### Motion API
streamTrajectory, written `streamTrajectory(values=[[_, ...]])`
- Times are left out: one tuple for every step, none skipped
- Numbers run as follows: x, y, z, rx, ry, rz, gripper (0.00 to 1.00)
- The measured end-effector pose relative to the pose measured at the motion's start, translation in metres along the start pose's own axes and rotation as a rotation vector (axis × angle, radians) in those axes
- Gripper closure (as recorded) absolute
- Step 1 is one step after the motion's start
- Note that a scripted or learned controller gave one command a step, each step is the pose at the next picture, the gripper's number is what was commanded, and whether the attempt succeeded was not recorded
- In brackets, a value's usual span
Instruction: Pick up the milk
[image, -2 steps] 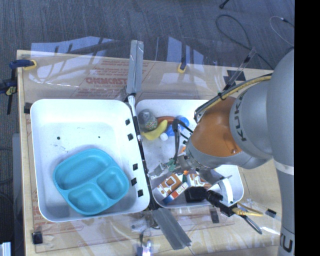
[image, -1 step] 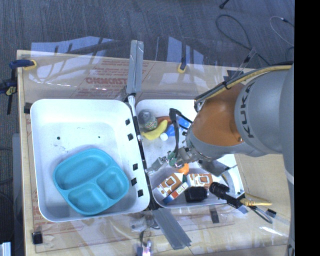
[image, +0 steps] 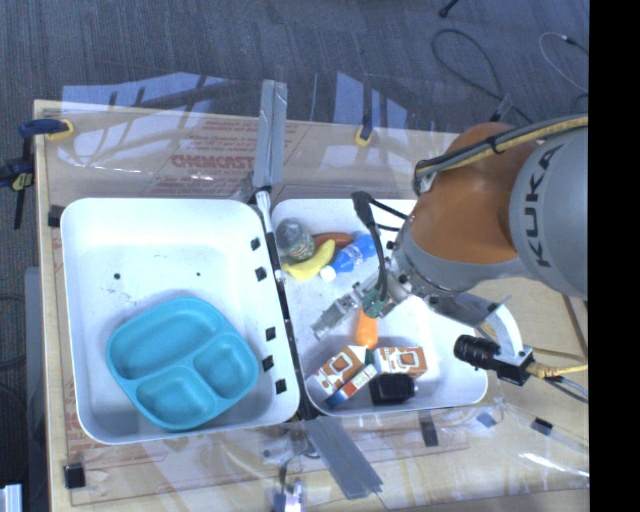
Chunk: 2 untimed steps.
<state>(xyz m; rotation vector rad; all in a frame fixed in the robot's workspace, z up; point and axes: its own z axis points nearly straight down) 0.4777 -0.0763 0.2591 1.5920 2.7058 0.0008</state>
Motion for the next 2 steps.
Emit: streamTrajectory(values=[[-0.023, -0.015, 0.079, 0.004, 0.004, -0.172, 0.0], [-0.044, -0.025, 0.167, -0.001, 0.0, -0.723, 0.0]])
